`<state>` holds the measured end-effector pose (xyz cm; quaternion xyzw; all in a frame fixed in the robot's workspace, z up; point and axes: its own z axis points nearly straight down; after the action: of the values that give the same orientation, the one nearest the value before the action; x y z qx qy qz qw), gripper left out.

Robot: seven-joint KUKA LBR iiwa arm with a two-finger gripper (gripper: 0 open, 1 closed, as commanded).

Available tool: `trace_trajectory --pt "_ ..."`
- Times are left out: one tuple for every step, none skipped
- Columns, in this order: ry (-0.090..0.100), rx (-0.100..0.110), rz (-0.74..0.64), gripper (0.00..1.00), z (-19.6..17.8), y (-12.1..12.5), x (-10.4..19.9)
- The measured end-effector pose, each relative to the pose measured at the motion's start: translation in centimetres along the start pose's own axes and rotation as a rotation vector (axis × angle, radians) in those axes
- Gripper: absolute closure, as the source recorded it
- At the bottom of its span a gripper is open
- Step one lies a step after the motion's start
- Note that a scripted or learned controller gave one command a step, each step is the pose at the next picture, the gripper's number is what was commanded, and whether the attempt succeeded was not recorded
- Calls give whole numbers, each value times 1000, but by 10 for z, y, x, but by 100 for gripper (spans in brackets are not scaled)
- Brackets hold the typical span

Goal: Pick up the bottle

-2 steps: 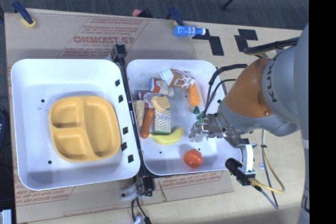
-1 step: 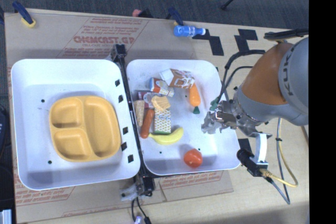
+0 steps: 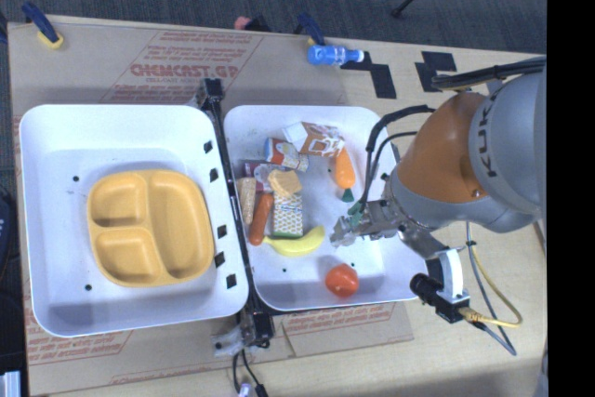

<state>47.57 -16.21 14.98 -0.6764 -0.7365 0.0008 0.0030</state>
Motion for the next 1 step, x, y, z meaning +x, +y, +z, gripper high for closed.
trace_trajectory --pt "-2 -3 63 100 -72 3 27"
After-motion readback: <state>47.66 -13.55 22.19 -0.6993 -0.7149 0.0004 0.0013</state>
